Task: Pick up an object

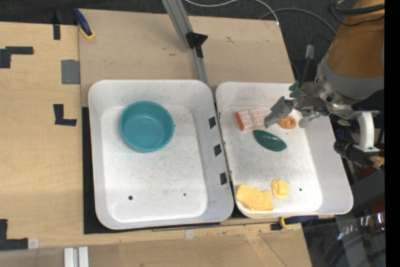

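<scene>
Single overhead view, pick task at an early stage: nothing is being carried, and every candidate obj. is lying on a bin floor. The right bin (325, 191) is holding five items: a red-and-white packet (251, 118) at approx. 11 o'clock, an orange ring (287, 123) just beside the tool at approx. 1 o'clock, a dark green oval piece (270, 141) near centre, and a yellow sponge-like block (254, 197) with a smaller yellow piece (280, 188) at approx. 6 o'clock. The left bin (150, 197) is holding a teal bowl (147, 125) at approx. 10 o'clock.

The arm (355, 53) is being extended from 3 o'clock across the right bin's upper right corner, wrist angled down and toward 9 o'clock. The tool (279, 112) is being presented low over the bin, between packet and ring, with the ring closest. Finger state: cannot be told at this res.; no obj. is seen between the fingers. Contact with the ring cannot be confirmed.

Left to do, as judged: a target is to be closed on, prob. ring or packet, then lifted clear of the tabletop (37, 153) level.
</scene>
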`<state>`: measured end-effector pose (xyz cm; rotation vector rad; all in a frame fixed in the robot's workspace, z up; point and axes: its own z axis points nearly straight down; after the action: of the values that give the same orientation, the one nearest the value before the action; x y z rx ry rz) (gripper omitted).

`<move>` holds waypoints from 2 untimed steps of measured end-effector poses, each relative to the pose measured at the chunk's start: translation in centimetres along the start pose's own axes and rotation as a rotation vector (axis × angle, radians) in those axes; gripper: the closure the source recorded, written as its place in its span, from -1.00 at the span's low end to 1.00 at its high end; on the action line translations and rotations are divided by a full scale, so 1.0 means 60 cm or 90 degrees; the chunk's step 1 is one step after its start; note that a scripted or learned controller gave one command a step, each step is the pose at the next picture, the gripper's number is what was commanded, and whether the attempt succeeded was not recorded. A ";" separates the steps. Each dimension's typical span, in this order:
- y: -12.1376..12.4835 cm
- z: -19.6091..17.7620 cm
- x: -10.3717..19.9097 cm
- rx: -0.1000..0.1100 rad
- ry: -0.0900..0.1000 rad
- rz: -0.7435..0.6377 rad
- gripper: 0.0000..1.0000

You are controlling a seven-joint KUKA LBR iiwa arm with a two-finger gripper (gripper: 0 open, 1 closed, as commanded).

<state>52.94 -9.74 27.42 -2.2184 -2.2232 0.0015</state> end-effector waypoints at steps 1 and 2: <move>0.000 0.000 0.000 0.000 0.000 0.000 -1.00; -0.003 0.107 -0.001 0.004 0.000 0.001 -1.00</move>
<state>52.77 -9.82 20.97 -2.2159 -2.2181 0.0086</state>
